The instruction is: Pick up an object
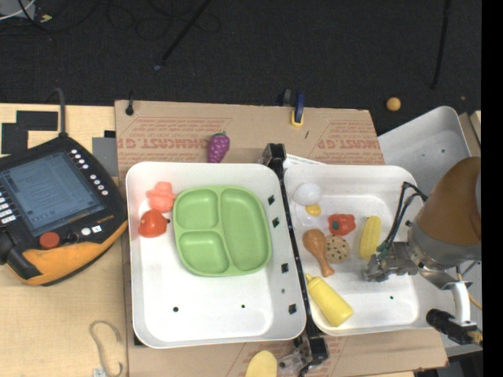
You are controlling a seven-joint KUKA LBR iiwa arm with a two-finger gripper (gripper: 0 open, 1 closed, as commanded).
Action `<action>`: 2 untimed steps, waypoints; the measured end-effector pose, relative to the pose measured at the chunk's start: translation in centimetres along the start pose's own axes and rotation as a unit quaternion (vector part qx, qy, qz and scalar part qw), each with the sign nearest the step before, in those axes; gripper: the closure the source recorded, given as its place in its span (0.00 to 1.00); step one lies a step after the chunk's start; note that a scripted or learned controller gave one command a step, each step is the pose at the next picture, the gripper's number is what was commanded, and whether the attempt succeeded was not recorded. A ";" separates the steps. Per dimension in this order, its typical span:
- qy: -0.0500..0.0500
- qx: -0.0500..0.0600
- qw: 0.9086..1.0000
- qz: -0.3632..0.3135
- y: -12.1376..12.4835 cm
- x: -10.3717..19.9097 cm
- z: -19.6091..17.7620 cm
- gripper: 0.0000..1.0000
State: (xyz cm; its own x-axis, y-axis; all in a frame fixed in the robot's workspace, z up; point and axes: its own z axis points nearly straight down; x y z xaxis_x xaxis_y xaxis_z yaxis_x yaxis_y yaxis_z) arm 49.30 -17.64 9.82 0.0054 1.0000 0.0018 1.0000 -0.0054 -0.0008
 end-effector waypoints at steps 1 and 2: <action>-0.001 -0.001 1.000 -0.003 -0.5 0.5 -5.9 1.00; -0.001 -0.002 1.000 -0.003 0.1 0.7 -12.0 1.00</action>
State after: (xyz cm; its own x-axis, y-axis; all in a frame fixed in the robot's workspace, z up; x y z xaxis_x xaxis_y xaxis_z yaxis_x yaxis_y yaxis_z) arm 49.45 -16.93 21.82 -0.0007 1.0000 -0.0008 1.0000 0.0007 0.0037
